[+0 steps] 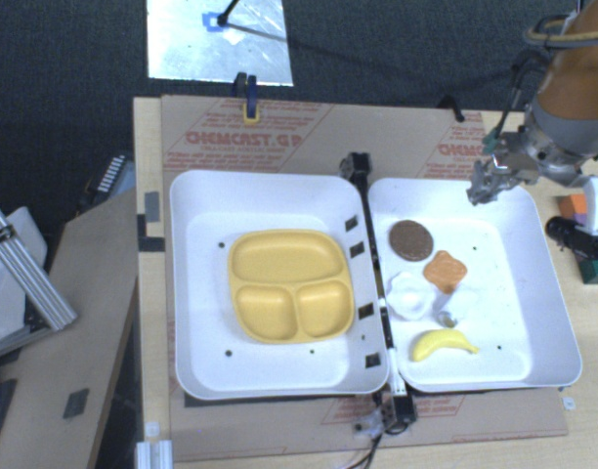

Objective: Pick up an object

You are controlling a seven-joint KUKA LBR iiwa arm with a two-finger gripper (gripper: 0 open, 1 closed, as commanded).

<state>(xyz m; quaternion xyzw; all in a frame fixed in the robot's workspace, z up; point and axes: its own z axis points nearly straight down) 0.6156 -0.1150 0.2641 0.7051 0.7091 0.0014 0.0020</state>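
Camera view: gripper (483,191), grip state unclear, hovers over right bin's (533,262) far rim.

Dark carpet (64,57) covers the floor around the bench. A shiny metal sheet (219,27) lies on it. An aluminium rail (25,272) stands at the left edge.

Arm: grey KUKA arm with an orange band (573,81), entering from the upper right, angled down and leftward
Gripper: dark metal two-finger gripper (483,191), pointing down, nothing seen between its tips
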